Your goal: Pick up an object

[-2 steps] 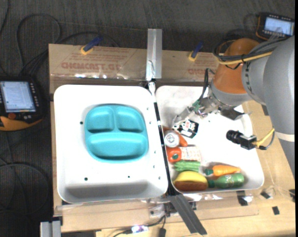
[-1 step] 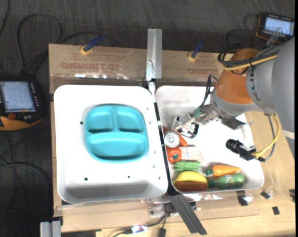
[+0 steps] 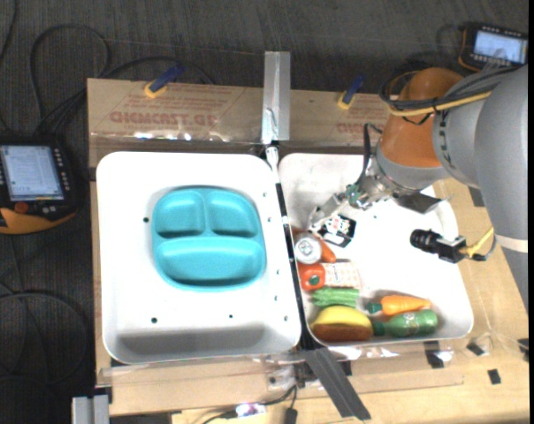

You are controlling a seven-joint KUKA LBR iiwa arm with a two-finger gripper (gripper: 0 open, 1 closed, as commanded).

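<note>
Looking down on the table: two white bins side by side. Left bin (image 3: 125, 325) carries a turquoise divided tray (image 3: 209, 236), three compartments, lying flat near the middle. Right bin (image 3: 444, 281) carries the loose objects, crowded along its left wall and front edge: a small white card with black and red marks (image 3: 338, 227), a round silver can end with red on it (image 3: 308, 251), an orange-red piece (image 3: 313, 277), a pale box with faint print (image 3: 341, 276), a yellow and brown toy (image 3: 340, 320), a toy carrot (image 3: 403, 305), a green toy vegetable (image 3: 408, 323).

Gripper (image 3: 331, 210) sits low in the right bin, just above the white card; cannot tell whether it touches. Finger state: cannot tell, metal parts blur together. Nothing visibly held.

Hard to read: box print too small. Cardboard (image 3: 187, 113) behind the bins has reddish lettering, illegible. Arm's upper body is cut off at right.
</note>
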